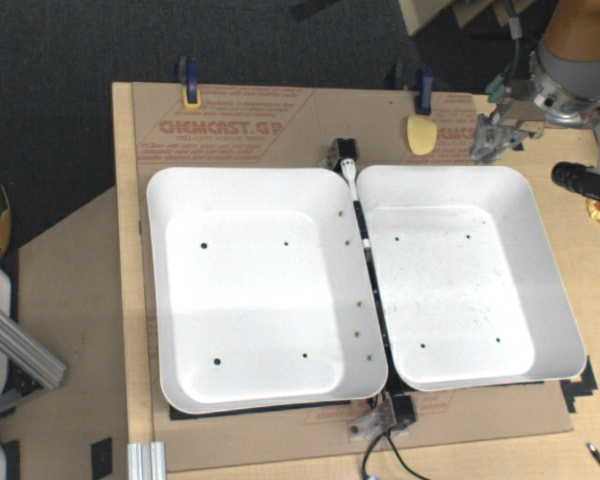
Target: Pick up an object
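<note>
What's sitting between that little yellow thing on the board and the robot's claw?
Nothing: in the camera view, bare brown board separates the yellow object from the gripper, just above the right bin's rim.

Printed red lettering: "CHEMCAST GP", on the flat brown cardboard sheet [242,126] under the bins
Position of lettering: along the sheet's far edge, well to the left of the gripper [492,140] in the camera view
Smaller red print around it: too blurred to read
</note>
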`<state>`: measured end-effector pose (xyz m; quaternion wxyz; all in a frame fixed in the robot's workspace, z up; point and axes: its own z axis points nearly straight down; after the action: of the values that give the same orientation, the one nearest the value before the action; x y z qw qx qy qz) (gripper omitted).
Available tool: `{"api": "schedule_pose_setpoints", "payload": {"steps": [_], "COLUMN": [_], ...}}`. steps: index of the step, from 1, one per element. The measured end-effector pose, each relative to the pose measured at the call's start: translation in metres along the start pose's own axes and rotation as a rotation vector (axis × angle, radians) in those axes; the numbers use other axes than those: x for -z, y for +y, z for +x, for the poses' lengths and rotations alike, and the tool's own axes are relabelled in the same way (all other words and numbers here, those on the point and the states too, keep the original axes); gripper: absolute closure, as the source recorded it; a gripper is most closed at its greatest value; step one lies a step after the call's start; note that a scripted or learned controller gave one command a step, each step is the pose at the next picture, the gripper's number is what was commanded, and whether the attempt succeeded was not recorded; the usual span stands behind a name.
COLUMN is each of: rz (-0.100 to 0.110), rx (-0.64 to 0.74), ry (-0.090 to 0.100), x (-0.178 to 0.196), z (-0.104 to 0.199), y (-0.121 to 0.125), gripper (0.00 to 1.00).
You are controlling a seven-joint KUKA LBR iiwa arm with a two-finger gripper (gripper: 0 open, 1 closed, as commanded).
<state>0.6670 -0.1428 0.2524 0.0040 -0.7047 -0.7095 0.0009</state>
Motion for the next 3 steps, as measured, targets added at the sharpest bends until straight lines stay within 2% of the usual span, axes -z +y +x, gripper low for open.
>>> {"api": "schedule_pose_setpoints", "payload": {"steps": [2,3], "rz": [-0.017,0.001], "rx": [-0.003,-0.002], "ry": [-0.005,-0.002], "x": [0.108,0.03], "z": [0.067,0.112], "y": [-0.036,0.0], "gripper": [1.0,1.0]}}
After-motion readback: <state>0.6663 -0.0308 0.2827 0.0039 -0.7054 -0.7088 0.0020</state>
